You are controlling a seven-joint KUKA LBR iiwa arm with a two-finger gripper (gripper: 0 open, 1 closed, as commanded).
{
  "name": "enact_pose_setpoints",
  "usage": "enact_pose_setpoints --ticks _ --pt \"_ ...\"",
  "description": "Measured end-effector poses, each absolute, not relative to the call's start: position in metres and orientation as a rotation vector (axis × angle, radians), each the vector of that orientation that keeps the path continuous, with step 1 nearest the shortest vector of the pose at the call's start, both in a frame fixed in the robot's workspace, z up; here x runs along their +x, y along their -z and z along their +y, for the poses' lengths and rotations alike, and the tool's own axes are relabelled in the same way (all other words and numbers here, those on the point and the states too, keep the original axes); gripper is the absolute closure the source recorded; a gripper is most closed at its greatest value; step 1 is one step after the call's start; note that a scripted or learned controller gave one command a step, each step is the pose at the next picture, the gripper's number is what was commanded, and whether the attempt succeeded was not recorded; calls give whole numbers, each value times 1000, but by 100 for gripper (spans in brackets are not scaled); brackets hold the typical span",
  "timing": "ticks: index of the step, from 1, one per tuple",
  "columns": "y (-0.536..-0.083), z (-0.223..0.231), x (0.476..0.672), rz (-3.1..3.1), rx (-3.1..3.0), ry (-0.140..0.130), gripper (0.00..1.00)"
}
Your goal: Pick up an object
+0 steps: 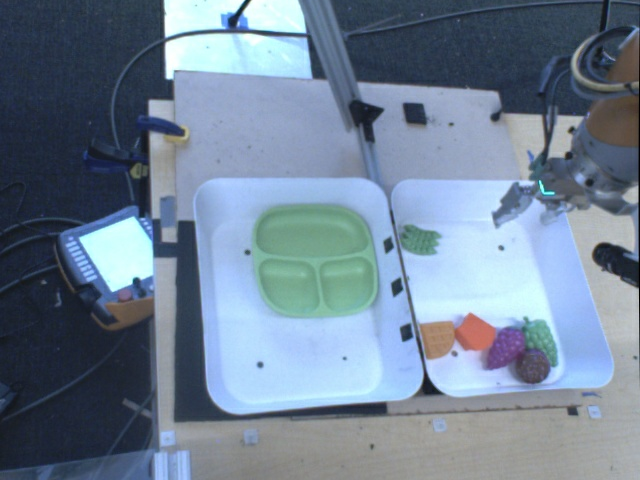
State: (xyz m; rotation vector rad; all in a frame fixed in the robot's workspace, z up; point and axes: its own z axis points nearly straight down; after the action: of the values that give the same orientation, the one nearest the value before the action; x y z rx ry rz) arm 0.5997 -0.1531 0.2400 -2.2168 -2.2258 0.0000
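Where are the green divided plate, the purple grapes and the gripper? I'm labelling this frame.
green divided plate [316,259]: camera view, centre ridge.
purple grapes [506,347]: camera view, bunch's middle.
gripper [510,208]: camera view, between fingertips.

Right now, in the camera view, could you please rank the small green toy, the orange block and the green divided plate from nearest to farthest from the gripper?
From the gripper, at the right bin's upper right:
1. Small green toy, right bin's upper left.
2. Orange block, along the right bin's lower edge.
3. Green divided plate, in the left bin.

grey arm [607,158] with an orange band [612,118], dark cables, small teal light near the metal gripper [512,208].
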Motion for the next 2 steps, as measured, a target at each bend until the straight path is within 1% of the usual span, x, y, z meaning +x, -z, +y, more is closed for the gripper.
enact_pose_setpoints --ticks 1,2 --pt "-241 -153 600 -2227 -2218 2 0" --pt "-197 -157 606 -2223 -2220 -1 0"
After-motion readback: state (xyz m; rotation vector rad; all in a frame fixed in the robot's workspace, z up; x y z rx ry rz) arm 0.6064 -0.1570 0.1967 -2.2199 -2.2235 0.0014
